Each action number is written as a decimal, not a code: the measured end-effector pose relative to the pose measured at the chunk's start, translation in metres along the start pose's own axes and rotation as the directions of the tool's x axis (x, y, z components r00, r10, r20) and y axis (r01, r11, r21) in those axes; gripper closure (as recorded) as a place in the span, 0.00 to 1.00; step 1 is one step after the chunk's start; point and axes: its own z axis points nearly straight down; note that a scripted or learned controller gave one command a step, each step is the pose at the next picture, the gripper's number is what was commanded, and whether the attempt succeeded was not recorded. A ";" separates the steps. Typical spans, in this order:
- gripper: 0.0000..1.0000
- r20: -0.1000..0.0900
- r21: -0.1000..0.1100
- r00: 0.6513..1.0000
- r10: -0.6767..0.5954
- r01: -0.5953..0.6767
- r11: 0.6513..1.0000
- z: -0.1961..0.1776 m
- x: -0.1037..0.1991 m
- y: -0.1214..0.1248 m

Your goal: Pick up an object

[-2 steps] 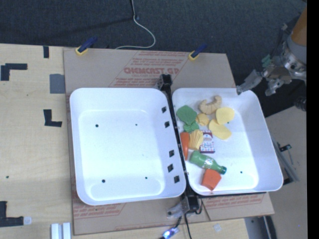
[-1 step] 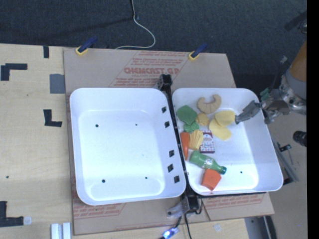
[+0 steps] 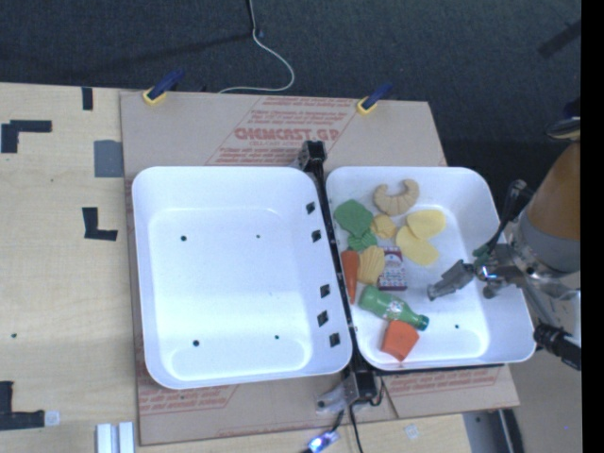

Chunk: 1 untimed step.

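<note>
Near edge first: orange wedge point(image 3: 399, 340) sits lowest in the right bin point(image 3: 472, 189), just below the green bottle point(image 3: 394, 307), which lies on its side pointing lower right

Gripper point(image 3: 445, 284) is over bare white floor in the right half of that bin, right of the pile, nothing between its fingers. Dark and small in frame, so how wide it's set: cannot tell

Candidates are all in a clump against the bin's left wall, centre-right of frame: bottle, small printed packet point(image 3: 394, 272) just above it, orange carrot-like piece point(image 3: 350, 274) along the divider point(image 3: 326, 253), green leafy piece point(image 3: 354, 217) above that, yellow pieces point(image 3: 422, 234) to the right, tan croissant shape point(image 3: 395, 195) farthest up

Risks, my read:
- descent from here lands on bare floor, closes on air
- bottle is round and lying down, likely rolls or squirts out of a pinch
- items touch or overlap, so a grab in the clump may nudge neighbours or catch two
- carrot piece is tight to the wall, no room for a finger on that side

Easiest looks like the wedge or the right-hand yellow piece, both on the pile's open side

Left bin point(image 3: 151, 196) sits left of the divider. Blue-and-yellow clamps point(image 3: 162, 86) at the upper edge of the cardboard sheet point(image 3: 283, 125), well clear of the work
</note>
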 end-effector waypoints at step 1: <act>0.00 0.011 -0.032 1.000 0.001 -0.001 0.999 0.080 0.028 0.012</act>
